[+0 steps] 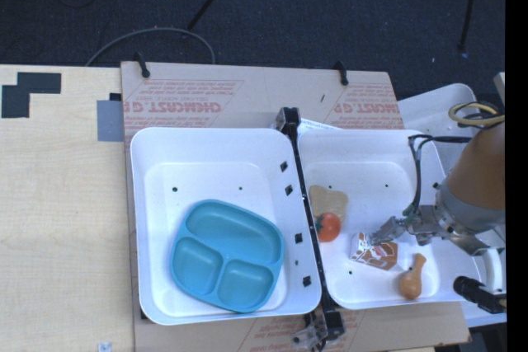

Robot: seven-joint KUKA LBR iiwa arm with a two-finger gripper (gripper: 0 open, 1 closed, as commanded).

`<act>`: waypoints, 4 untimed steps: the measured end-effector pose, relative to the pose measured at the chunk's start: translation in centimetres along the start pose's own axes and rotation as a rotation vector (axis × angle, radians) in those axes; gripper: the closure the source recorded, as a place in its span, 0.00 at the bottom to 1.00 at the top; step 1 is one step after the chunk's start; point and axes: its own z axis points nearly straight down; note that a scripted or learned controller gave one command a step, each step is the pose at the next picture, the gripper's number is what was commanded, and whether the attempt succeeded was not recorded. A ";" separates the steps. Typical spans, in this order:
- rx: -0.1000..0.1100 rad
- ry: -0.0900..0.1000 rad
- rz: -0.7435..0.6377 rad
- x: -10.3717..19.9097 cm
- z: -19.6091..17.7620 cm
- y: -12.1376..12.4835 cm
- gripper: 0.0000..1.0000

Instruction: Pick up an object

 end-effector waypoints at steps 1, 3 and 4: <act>-0.004 0.001 0.002 0.0 -1.0 0.2 1.00; 0.008 -0.002 0.001 0.1 -13.5 0.6 1.00; 0.014 0.000 0.001 0.1 -13.5 0.6 1.00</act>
